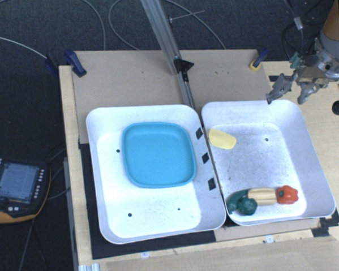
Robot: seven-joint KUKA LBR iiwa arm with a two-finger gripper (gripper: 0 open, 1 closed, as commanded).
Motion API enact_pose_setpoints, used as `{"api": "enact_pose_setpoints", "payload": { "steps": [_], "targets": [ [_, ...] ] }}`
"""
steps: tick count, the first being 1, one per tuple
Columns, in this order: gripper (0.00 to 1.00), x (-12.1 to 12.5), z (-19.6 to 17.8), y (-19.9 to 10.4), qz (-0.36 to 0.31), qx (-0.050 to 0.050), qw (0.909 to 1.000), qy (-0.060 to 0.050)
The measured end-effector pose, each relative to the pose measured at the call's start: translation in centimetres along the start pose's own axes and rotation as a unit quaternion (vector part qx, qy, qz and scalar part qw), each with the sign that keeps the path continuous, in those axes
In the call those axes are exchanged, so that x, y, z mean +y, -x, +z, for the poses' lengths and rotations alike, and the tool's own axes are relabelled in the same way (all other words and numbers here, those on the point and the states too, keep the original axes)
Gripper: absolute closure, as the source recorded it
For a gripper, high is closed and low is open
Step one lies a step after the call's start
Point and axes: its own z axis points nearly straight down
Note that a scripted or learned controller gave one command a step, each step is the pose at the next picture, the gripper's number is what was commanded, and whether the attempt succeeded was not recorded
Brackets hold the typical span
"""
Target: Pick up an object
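Grey two-finger claw (pixel 289 92) spread wide and holding nothing, above the far right rim of the right-hand shallow white bin (pixel 305 132), with the pale yellow rounded plastic piece (pixel 222 139) lying down-left of it by the bin's left wall.

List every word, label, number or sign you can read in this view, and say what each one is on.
No text can be read anywhere.
The handheld pendant on the floor at the left has a lit screen, but its contents are too small and blurred to read.
The white bins, blue plate and toy food carry no visible markings.
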Motion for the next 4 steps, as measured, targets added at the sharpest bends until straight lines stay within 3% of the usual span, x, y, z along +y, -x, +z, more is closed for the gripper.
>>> {"api": "enact_pose_setpoints", "payload": {
  "steps": [3,4],
  "targets": [
    [0.00,-2.0,15.0,-2.0,0.000,0.000,1.0000,-0.002],
    [1.00,-1.8,13.7,-2.0,0.000,0.000,1.0000,0.001]
  ]
}}
